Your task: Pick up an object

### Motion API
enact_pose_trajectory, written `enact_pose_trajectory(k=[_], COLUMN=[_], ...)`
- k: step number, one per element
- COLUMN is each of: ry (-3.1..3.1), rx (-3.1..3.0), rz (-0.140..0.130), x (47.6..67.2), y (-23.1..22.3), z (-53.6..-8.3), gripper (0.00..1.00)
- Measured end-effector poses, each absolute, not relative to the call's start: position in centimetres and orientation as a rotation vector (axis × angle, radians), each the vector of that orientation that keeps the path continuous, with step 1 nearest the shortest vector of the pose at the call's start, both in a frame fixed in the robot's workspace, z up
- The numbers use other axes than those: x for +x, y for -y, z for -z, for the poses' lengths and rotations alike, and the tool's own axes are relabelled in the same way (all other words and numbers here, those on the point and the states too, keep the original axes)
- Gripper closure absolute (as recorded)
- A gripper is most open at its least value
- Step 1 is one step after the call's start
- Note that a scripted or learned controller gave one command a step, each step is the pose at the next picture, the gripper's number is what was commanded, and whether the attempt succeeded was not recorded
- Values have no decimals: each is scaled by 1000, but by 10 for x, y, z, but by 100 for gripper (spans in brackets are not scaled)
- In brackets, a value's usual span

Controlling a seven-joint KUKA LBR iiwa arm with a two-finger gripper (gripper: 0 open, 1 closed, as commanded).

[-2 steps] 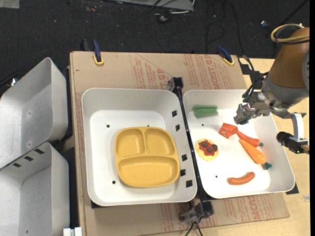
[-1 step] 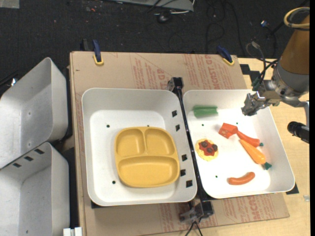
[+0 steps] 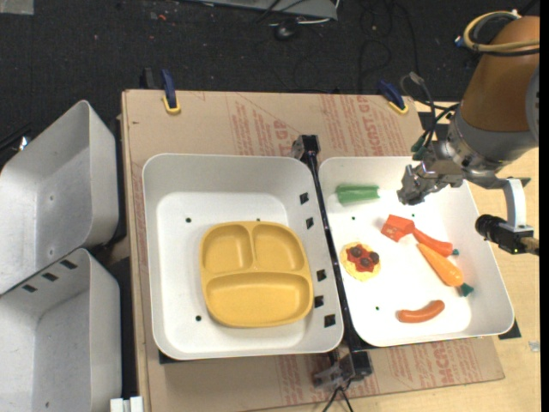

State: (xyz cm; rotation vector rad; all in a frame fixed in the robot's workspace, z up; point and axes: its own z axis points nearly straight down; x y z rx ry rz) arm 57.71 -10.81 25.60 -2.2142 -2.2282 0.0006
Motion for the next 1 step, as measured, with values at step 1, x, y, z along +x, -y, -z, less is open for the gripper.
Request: enact_pose_trajectory(k=[1], ry=[2227], rx=[-2214], rz=[-1], x=[574], y=[53], z=[-247], gripper=[100])
